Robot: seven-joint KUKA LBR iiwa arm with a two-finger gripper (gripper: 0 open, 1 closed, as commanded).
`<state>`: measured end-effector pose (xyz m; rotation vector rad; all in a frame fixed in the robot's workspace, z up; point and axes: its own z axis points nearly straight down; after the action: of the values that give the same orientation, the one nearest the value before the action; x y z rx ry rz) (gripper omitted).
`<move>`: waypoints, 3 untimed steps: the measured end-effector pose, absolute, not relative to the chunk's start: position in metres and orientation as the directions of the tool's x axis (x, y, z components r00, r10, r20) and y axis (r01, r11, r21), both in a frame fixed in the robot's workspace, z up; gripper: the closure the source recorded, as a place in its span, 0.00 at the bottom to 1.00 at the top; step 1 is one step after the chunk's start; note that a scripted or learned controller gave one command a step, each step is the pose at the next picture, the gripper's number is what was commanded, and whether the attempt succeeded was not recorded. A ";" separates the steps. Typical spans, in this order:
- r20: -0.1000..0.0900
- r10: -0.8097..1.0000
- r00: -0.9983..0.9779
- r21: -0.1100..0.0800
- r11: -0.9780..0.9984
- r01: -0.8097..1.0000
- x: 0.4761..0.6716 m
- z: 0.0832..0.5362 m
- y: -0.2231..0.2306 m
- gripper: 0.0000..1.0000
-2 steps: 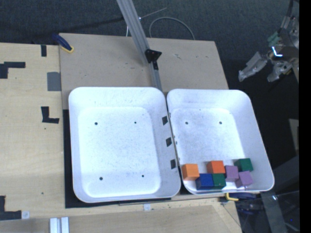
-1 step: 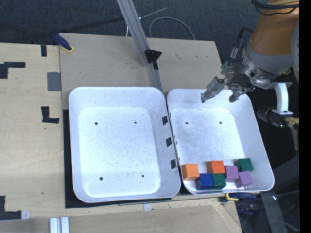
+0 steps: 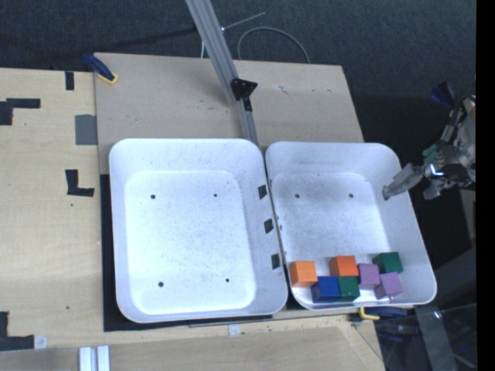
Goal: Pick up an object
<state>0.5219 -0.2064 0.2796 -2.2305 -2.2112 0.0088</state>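
Observation:
Several small blocks lie clustered along the near wall of the right bin (image 3: 332, 150): an orange block (image 3: 303, 272), a second orange block (image 3: 344, 266), a blue block (image 3: 328, 287), a green block (image 3: 349, 287), two purple blocks (image 3: 369, 273) and a dark green block (image 3: 389, 263). My gripper (image 3: 414, 187) hangs over the right rim of that bin, well behind the blocks and apart from them. Its two fingers are spread, open, with nothing between them.
The left bin (image 3: 186, 147) sits beside the right one, their rims touching. A slanted metal rail (image 3: 220, 49) runs across the bench behind the bins. A small yellow piece (image 3: 370, 314) lies just outside the right bin's near rim.

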 end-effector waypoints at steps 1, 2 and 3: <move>0.003 1.000 -0.007 -0.004 0.007 1.000 0.521 0.254 -0.105 0.00; 0.003 1.000 -0.008 -0.009 0.008 1.000 0.520 0.188 -0.027 0.00; -0.003 1.000 0.007 -0.008 -0.007 1.000 0.500 0.135 -0.134 0.00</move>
<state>0.5001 -0.1342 0.1353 -2.2272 -2.2113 0.0122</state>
